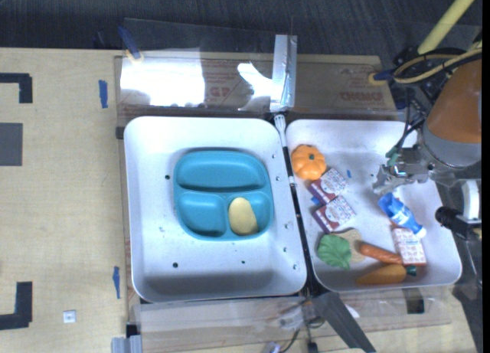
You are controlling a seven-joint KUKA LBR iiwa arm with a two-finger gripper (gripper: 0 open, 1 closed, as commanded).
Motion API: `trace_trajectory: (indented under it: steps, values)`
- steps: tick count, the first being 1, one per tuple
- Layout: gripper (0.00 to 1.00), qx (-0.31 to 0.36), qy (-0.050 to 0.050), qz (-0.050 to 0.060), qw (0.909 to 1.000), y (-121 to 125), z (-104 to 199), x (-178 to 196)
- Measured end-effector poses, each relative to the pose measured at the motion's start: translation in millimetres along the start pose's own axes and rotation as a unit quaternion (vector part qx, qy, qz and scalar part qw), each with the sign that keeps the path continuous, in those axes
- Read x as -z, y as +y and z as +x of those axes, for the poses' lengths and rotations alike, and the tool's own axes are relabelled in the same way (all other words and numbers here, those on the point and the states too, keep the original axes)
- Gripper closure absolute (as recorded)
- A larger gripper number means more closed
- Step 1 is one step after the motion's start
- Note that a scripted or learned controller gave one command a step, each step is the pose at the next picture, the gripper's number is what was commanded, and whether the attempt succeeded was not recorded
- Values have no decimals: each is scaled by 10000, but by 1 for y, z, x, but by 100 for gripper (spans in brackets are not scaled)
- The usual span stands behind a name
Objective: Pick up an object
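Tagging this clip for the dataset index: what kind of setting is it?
Likely a robot-lab pick-and-place bench, not a kitchen: two white bins on a wooden bench, toy food such as an orange pumpkin, blue tape marks, and loose cabling.

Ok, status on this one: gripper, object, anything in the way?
Gripper low in right bin, nothing seen held. Blue bottle just below it. Small packets nearby.

You can make out red printing on the cardboard strip (360, 91) behind the bins and on the small red-and-white packets (334, 210), but none of it is sharp enough to read.
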State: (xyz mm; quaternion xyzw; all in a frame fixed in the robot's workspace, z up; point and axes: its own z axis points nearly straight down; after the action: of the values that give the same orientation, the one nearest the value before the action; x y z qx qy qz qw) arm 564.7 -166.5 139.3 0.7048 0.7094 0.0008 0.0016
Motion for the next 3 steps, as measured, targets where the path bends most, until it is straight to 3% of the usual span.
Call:
trace_trajectory:
  steps: [1,2,3]
  values:
    - [0,2,1,7,10000,0,0,-1]
    - [0,162,-13,-90,9998,-36,16,-46]
    - [100,160,-9,-114,9998,-35,17,-35]
